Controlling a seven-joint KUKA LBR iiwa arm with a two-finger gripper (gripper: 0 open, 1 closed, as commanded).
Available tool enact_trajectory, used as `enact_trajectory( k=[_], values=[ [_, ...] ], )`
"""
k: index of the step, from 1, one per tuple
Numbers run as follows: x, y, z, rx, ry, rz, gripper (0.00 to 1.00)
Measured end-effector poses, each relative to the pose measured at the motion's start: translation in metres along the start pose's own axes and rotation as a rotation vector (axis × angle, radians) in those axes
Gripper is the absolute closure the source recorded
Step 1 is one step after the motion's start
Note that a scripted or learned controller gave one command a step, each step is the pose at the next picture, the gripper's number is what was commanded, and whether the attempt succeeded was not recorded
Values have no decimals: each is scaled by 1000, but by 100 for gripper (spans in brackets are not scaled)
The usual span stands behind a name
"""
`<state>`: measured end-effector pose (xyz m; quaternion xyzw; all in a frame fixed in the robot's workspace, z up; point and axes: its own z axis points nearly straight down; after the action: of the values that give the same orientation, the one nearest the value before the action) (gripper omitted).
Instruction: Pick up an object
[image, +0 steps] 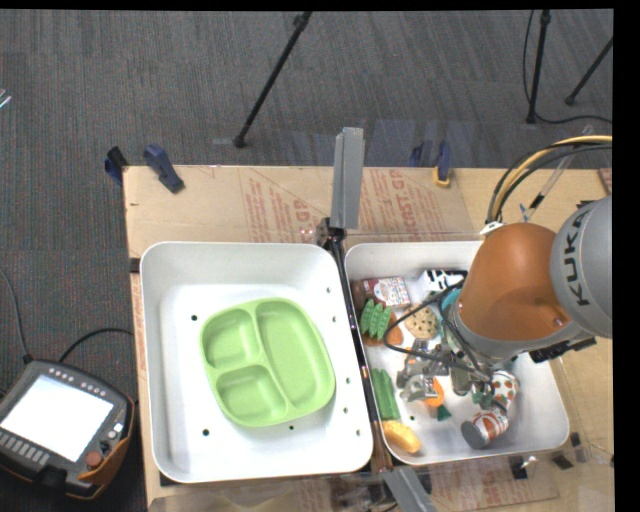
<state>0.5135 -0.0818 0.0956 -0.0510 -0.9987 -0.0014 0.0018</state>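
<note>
Arm lowered over the cluttered right bin (556, 420), claw (432, 378) down among small toys.
Whether the claw is apart or together cannot be told. An orange piece (437, 395) lies just under its tip; a green block (375, 320) up-left, a yellow piece (402, 436) below-left, a can (482, 428) to its right. The green tray (267, 360) sits well to the left, likely as a drop spot.

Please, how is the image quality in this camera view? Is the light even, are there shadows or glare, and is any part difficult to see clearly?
Camera view: light is even and soft, with no strong glare on the left bin or the green tray; a faint shadow lies under the tray's edge; the small items in the right bin look slightly soft and crowded; the arm covers the tool, so its details are unclear.
</note>
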Motion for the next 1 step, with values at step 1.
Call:
enact_trajectory(
  k=[1],
  values=[
    [18,32,-140,2,-17,-129,100]
  ],
)
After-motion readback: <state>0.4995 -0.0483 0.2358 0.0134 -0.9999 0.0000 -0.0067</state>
